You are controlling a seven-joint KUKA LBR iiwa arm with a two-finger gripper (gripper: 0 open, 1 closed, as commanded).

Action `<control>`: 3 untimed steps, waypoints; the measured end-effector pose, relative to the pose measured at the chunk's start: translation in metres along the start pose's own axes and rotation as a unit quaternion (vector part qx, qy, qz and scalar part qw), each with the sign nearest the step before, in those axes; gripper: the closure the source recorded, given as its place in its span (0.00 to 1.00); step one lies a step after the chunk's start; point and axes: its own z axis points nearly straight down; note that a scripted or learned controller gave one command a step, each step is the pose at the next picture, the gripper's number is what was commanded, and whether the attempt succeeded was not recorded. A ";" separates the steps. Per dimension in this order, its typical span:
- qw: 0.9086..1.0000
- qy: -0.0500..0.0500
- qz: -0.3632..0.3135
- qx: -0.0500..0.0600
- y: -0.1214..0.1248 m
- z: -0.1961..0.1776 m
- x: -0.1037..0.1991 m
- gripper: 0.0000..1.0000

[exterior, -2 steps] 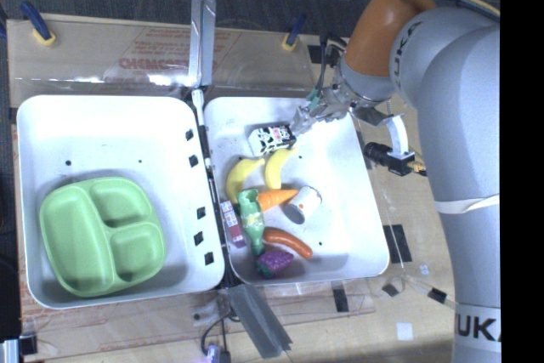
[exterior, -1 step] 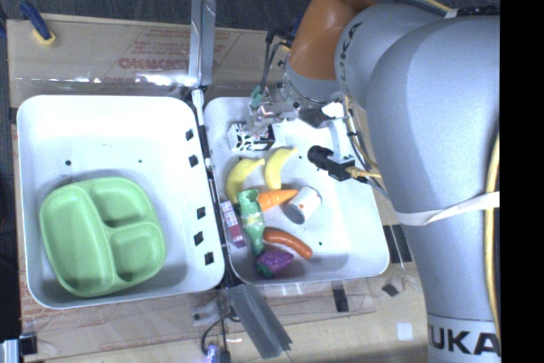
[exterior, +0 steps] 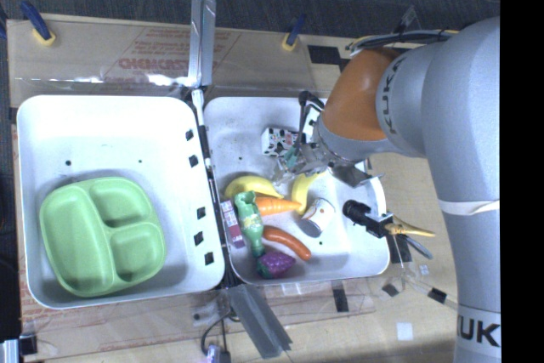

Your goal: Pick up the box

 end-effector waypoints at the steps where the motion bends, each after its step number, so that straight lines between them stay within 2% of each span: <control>1: 0.980 0.005 0.198 0.005 -0.061 0.004 -0.037 1.00; 2: 0.975 0.001 0.222 0.004 -0.071 -0.032 0.036 1.00; 3: 0.975 0.001 0.223 0.003 -0.079 -0.097 0.096 1.00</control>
